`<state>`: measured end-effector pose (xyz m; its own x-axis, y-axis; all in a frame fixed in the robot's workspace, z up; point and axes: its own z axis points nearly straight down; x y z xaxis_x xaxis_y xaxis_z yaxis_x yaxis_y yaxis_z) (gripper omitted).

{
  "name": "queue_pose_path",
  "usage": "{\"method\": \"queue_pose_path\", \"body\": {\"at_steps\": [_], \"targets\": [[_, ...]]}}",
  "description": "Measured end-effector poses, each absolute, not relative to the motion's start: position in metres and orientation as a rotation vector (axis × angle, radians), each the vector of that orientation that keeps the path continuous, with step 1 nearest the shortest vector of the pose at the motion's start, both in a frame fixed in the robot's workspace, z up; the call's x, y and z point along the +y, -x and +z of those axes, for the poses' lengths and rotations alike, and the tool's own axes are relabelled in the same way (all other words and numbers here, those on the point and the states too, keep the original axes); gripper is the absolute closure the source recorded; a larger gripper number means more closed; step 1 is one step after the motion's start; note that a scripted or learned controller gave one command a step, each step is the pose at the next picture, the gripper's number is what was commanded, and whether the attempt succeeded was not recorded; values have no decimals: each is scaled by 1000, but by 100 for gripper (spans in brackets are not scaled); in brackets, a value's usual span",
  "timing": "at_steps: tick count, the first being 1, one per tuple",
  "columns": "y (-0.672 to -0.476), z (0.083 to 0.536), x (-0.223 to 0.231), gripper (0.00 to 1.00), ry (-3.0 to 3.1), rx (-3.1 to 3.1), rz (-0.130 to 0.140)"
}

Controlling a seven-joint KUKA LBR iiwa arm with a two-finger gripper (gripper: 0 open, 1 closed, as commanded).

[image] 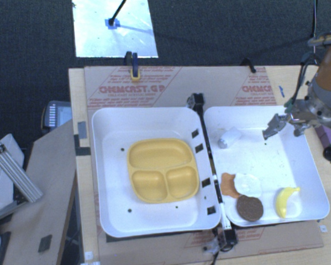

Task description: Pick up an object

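Note:
My gripper [284, 125] hangs over the upper right part of the right bin [300, 166], fingers spread apart with nothing between them. A small pale cylinder [229, 137] lies to its left near the bin's upper left corner. Along the bin's front lie a yellow banana [286, 200], a round brown cookie [249, 207], a white disc [247, 183] and an orange piece [229, 184]. These front objects sit well below the gripper.
The left bin [109, 160] holds a yellow divided plate [160, 169] with three compartments. A black divider strip [207, 160] runs between the bins. The arm's grey body [326, 87] stands at the right edge. A shiny sheet [114, 27] lies behind the bench.

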<state>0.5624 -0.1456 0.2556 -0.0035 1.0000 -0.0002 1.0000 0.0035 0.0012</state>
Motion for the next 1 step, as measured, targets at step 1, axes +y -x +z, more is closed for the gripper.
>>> {"method": "queue_pose_path", "body": {"at_steps": [1], "targets": [[-572,199,-147,0,-2221,2224,-2]]}}
